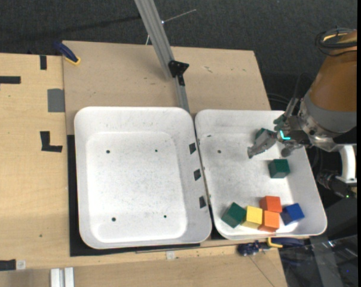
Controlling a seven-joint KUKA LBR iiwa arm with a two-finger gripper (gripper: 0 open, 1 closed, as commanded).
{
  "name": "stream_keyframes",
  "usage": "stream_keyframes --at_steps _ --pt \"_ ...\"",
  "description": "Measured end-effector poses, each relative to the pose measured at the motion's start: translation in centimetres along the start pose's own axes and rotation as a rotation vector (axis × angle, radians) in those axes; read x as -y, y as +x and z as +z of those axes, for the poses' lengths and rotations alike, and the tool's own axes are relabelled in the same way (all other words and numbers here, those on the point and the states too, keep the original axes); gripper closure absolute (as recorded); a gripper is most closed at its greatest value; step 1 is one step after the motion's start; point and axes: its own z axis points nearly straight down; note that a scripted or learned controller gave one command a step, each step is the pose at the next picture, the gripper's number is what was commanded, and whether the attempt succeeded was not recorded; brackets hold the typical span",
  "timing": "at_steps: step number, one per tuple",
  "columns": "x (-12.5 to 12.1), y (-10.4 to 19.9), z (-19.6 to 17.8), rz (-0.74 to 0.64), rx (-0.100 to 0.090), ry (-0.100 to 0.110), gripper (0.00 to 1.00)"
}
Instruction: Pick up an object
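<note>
Counter (228,76) carried two white bins. Left bin (85,178) bare; right bin (228,130) held the blocks. Arm (336,88) reached in from the right, gripper (270,143) over the right bin, fingers spread, nothing between them. Dark green cube (279,168) lay apart, just below the fingers. Green, yellow, orange and blue blocks (261,214) crowded the near corner. Risk: a descent off-centre could nudge the lone cube aside and close on air.

Evenly lit from above, fairly bright. White bins (135,115) slightly washed out, soft shadows under rims. Coarse, grainy throughout; end effector (275,143) blurred. Dark floor (240,17) murky beyond the tabletop (25,178).
</note>
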Motion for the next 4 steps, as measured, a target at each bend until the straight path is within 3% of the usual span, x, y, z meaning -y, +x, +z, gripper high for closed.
stream_keyframes --at_steps 1,4 --pt "-0.1 0.0 -0.2 -0.001 0.001 -0.004 0.0" --pt "-0.3 -0.1 15.5 0.0 0.0 0.003 0.0"
